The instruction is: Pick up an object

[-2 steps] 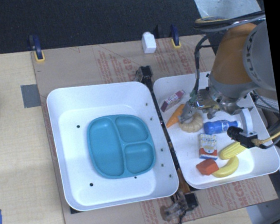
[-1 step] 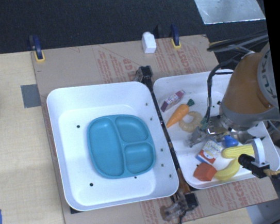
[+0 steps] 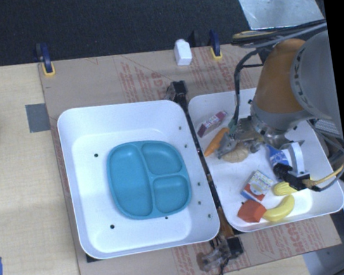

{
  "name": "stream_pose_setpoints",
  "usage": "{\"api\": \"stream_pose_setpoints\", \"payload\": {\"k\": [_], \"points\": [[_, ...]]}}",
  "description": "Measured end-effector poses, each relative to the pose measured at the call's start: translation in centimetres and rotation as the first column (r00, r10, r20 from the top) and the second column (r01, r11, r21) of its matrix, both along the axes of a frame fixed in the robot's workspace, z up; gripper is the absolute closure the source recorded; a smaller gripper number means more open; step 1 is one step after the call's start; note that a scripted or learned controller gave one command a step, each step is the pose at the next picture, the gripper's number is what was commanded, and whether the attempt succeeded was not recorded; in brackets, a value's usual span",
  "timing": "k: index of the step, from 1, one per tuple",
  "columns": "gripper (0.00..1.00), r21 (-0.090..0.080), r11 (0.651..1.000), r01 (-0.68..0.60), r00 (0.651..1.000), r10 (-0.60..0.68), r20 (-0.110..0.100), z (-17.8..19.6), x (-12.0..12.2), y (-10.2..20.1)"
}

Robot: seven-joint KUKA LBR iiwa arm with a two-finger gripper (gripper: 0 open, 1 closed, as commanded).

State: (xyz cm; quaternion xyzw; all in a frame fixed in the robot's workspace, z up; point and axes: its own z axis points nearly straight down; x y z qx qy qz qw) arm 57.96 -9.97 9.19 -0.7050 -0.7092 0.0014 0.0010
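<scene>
Two bins, and the gripper sits low in the crowded one

I see the gripper (image 3: 243, 134) down inside the right bin (image 3: 227, 183), in its far half, with the arm's orange band (image 3: 279, 82) above it to the right. From this angle the wrist covers it, so I cannot tell whether it is open or closed, nor whether it has hold of anything. A tan lump (image 3: 234, 154) lies just beside it, on its near-left side, so close that I cannot say if they touch. An orange carrot-shaped piece (image 3: 215, 142) lies tilted just left of the lump, one tip pointing toward the gripper and the other end near the bin's left wall. A maroon packet (image 3: 212, 122) lies farther off, toward the far-left corner.

Toward the near wall sit a small orange-and-white packet (image 3: 259, 183), a red block (image 3: 252, 211) and a yellow banana (image 3: 280, 211). Block and banana are touching or nearly so, close against the near rim. Bare white floor shows between the lump and the small packet, and along the left wall on the near side of the orange piece. The arm hides the bin's far-right part.

The left bin (image 3: 82, 179) stands wall to wall with the right one. A blue divided plate (image 3: 147, 177) lies in its middle, with bare floor all round it out to the rim.
</scene>
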Motion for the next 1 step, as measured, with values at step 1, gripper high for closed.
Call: {"api": "stream_pose_setpoints", "payload": {"k": [1], "points": [[0.0, 0.001, 1.0, 0.002, 1.0, -0.002, 0.001, 0.02, 3.15, 0.65]]}}
